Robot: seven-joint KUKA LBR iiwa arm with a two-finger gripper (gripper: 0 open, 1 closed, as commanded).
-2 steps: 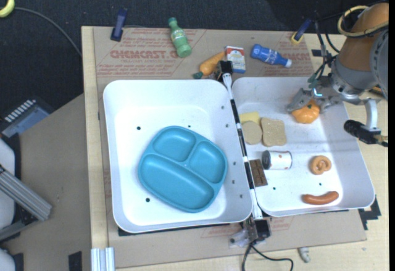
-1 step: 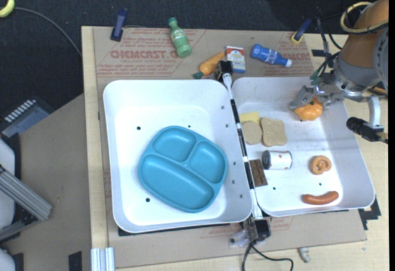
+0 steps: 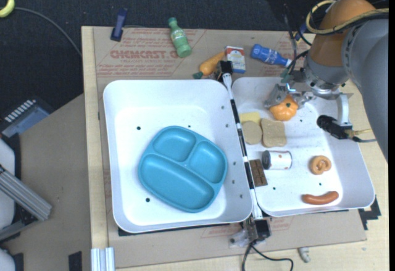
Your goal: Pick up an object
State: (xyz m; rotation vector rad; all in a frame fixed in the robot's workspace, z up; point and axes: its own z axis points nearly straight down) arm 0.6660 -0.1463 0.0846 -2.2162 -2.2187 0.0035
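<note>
Nearest, at the front of the right bin [image 3: 364, 192]: a red-brown sausage [image 3: 320, 197] lying flat. Just behind it is a small tan ring pastry [image 3: 319, 165]. A short white can [image 3: 277, 160] lies on its side close to the divider between the bins. The left bin [image 3: 117, 140] holds a blue divided plate [image 3: 182, 168].

Mid-bin, right side: bread slices [image 3: 273, 133] side by side, with a pale yellow piece [image 3: 250, 117] touching the left one.

Further back: the orange toy fruit [image 3: 284, 112] sits toward the rear of the right bin, just behind the bread slices and apart from the bin walls. This looks like the pick target. The gripper [image 3: 286, 95] is directly over it, at or touching its top. Cannot tell whether the gripper is released or clenched, since it hides the fruit's upper part. No grasp logged.

Handling estimate:
- Likely a hollow plastic toy: light, stiff, not fragile.
- The skin looks smooth and the body is rounded, so an off-centre pinch would probably make it roll or squirt out sideways.
- Best hold would be across the widest part at mid-height, centred on the body, not on the top.
- The bread lies close on the near side and could get nudged.

Farthest, on the desk [image 3: 142, 47] beyond the bins: a carrot [image 3: 212, 64], a small carton [image 3: 235, 58], a blue bottle [image 3: 269, 55] and a green bottle [image 3: 179, 38], all lying down.
</note>
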